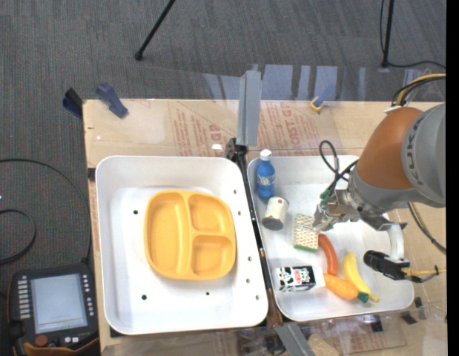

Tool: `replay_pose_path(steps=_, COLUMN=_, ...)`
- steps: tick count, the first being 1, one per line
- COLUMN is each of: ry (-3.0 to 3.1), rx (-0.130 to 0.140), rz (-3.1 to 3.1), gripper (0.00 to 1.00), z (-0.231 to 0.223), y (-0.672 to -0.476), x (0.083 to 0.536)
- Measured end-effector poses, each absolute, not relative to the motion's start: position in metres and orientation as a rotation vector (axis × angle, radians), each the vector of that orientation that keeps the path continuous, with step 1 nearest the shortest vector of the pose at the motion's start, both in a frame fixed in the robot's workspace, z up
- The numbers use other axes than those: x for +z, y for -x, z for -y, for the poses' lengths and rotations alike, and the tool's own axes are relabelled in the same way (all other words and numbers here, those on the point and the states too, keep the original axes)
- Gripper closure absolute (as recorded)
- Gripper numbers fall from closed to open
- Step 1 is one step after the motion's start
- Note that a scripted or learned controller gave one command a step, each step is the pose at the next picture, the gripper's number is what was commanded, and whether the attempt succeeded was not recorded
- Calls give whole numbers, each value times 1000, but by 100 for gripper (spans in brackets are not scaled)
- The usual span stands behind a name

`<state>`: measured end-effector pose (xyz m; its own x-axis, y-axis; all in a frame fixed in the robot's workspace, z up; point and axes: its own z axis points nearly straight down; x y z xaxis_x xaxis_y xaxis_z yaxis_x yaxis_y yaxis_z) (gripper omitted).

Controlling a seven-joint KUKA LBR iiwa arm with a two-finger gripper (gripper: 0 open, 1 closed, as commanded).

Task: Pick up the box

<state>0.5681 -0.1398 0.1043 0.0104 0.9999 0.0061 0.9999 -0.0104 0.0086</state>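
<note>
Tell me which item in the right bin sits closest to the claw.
The green-and-cream waffle-like sponge, directly below the claw. The cup, blue bottle, red sausage, banana and milk box all lie farther off.

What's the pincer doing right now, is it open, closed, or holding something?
Pincer: low in the right bin, just above the green waffle-like block; open or closed cannot be told.

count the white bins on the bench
2. The left bin holds a yellow plate. The right bin, beside it, holds the small things, including the box.
</note>
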Motion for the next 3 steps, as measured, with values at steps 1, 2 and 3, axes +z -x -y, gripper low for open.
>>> replay_pose_path(steps=1, ry=-2232, rx=16, rz=-2209, gripper=0, z=140, y=-568, x=104)
replay_pose_path(steps=2, ry=-1952, rx=-2, rz=-2467, gripper=0, z=104, y=-533, x=86)
replay_pose_path(steps=3, ry=-1959, rx=-1, rz=-2464, gripper=100, z=105, y=-534, x=95)
